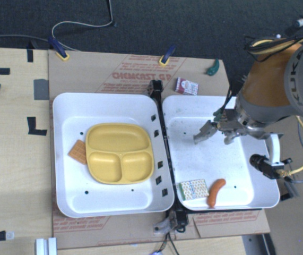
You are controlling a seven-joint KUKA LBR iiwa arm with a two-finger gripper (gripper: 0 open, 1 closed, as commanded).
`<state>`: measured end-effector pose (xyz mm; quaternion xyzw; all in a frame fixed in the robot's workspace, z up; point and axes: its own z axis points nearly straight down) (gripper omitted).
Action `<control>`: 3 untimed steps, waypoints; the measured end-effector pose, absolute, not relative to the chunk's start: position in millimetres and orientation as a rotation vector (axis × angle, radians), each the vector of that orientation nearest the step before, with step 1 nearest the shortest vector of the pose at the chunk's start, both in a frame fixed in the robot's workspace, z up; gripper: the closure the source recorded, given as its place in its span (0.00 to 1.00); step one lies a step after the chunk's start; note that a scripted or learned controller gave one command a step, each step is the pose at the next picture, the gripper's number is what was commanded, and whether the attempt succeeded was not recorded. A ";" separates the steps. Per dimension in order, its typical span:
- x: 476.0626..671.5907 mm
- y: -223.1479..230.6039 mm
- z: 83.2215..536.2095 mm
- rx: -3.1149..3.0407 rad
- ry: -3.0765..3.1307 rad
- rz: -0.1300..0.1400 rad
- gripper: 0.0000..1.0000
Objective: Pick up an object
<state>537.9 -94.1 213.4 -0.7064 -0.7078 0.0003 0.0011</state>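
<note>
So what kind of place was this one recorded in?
Most likely a robot lab test bench, not a home: two white bins clamped side by side on taped cardboard, loose cables, and toy-like props such as a yellow divided plate and sausage.

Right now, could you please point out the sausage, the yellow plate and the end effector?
sausage [216, 192], camera view, its middle.
yellow plate [120, 152], camera view, its central divider.
end effector [215, 133], camera view, between the fingertips.
</note>
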 end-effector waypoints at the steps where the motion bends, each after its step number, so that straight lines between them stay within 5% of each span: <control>1: 503.3 -114.6 85.7 -2.220 -2.220 0.000 0.00; 3: 485.8 -120.7 86.2 -2.222 -2.226 -0.008 0.00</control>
